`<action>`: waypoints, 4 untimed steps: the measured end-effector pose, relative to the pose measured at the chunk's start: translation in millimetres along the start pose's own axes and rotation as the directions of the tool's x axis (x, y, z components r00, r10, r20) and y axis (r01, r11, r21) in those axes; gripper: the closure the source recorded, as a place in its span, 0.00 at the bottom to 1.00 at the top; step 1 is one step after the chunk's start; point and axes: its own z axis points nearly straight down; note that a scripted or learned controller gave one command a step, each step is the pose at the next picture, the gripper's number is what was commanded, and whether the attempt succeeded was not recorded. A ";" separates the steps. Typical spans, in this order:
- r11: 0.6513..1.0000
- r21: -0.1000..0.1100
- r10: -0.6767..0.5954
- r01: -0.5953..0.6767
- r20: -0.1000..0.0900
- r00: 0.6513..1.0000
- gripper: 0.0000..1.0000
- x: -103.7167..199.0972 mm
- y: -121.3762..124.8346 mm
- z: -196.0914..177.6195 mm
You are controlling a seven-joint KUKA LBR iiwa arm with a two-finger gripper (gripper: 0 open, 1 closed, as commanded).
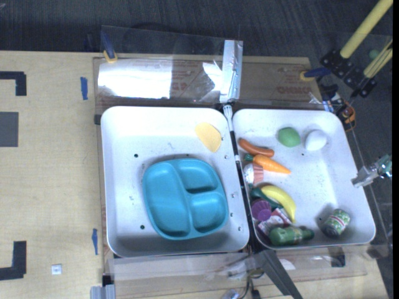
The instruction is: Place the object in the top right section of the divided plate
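Note:
A blue divided plate (185,198) lies in the left white bin (121,167). It has one long section on the left and two smaller ones on the right. Its top right section (199,178) holds nothing. A flat yellow piece (209,136) lies on the bin floor just beyond the plate, close to the wall between the bins. The right bin (324,173) holds several toy foods, among them a carrot (271,164), a banana (278,198) and a green ball (288,136).
The right bin also holds a white ball (315,140), a red sausage (255,148), purple grapes (262,212), a green bottle (290,234) and a small can (336,222). A clear plastic sheet (168,73) stands behind the left bin. A yellow pole (371,20) slants at the top right.

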 end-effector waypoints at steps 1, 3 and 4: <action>1.000 -0.009 -0.001 0.001 0.006 1.000 1.00 -0.9 2.3 -13.3; 1.000 -0.015 -0.002 0.003 0.012 1.000 1.00 -1.9 4.2 -33.9; 1.000 -0.018 -0.003 0.003 0.016 1.000 1.00 -2.6 5.2 -44.3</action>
